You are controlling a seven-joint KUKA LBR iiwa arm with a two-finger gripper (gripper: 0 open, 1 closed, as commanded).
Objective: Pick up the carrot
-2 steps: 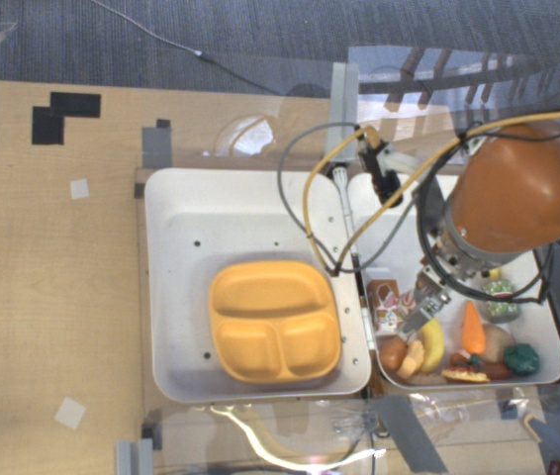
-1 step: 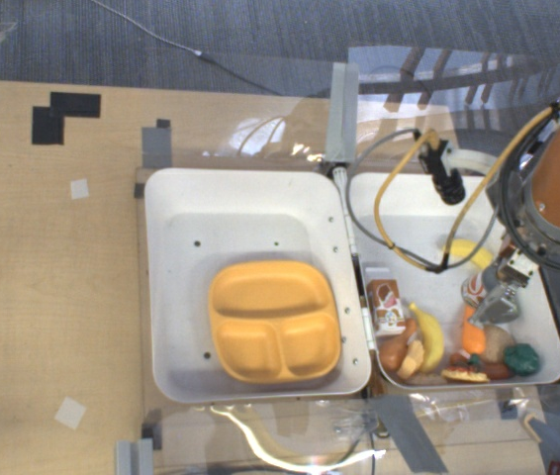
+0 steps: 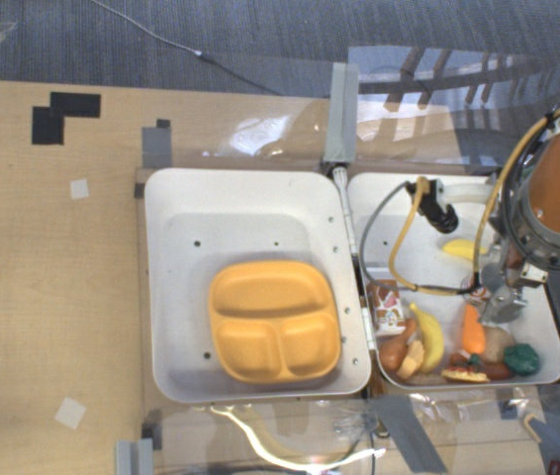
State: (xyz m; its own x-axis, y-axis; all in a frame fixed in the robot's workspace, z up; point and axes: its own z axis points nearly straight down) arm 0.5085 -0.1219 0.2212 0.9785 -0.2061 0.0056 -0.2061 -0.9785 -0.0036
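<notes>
- The hand (image 3: 503,300) sits low over the right bin (image 3: 391,198), and honestly I can't tell how far open it is or whether it has hold of anything; the metal bits blur together from up here.
- The carrot (image 3: 472,331) lies just beside the hand, a touch to its left and toward the front edge of the bin. Its long axis runs roughly front to back, a bit tilted. Looks like it's not lifted yet, so my guess is the hand needs a small shift left and down onto it.
- Crowding the carrot: a banana (image 3: 428,335) further left of the hand, a green thing (image 3: 521,359) on the other side, and brownish food pieces (image 3: 470,372) along the front wall. Easy to grab the wrong item.
- Well off to the hand's left, the left bin (image 3: 181,206) holds a yellow divided tray (image 3: 274,319).
- Everything sits on the worktop (image 3: 52,295).
</notes>
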